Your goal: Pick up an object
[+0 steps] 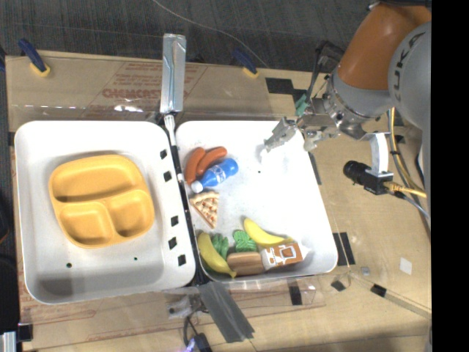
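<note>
Camera view: I look down at a slant on the table (381, 218) and its two white bins side by side.
Landmark: the right bin (293, 196); every place below is given from it.
My arm: it reaches in from the right, over the right bin's far right corner.
My gripper (287, 136): it hangs above the bin's far bare floor, near the far rim, well apart from every toy.
Jaws: spread, as far as I can judge, with nothing between them; one light finger (272, 139) points toward the bin's middle.
Candidates, left wall: a toy sausage (204, 160) and a blue bottle (220, 173) lie touching at the bin's left wall, with a pizza slice (207, 208) just nearer along that wall.
Candidates, near wall: a banana (262, 234), a second banana (210, 253), a green leafy toy (244, 240) and a small brown carton (284, 255) crowd the bin's near edge, touching one another.
Left of the right bin: the left bin (33, 270) bears a yellow divided tray (101, 199).
Step in hand: I judge this the approach; no target is reached and nothing is lifted yet.
Next move: travel toward the bin's left wall or near edge, settle over one toy, descend with the jaws astride it, then close.
Likely choice: the bottle looks the nearest, yet the sausage touching it could foul one jaw.
</note>
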Robot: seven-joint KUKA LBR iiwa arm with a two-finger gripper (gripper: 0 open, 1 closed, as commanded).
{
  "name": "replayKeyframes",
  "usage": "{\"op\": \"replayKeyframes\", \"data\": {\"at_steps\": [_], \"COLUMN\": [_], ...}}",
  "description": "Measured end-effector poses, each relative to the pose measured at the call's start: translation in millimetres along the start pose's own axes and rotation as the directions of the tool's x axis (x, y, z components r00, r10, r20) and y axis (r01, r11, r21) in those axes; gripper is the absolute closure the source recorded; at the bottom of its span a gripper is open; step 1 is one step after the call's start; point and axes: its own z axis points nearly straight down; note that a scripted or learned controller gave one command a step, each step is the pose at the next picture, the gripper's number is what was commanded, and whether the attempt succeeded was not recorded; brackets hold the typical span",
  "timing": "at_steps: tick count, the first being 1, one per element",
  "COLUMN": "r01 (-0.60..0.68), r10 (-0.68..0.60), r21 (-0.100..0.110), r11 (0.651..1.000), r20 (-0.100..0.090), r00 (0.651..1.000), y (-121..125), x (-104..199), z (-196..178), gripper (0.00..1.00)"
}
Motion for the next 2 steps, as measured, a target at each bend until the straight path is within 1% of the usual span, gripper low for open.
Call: {"op": "replayKeyframes", "data": {"at_steps": [1,2], "r01": [0.016,-0.146], "r10": [-0.016,0.146], "r21": [-0.017,-0.015], "r11": [1.000,0.989], "r20": [0.003,-0.001], "r00": [1.000,0.989], "y": [33,38], "x": [17,69], "z": [156,177], "gripper": [0.00,0.00]}}
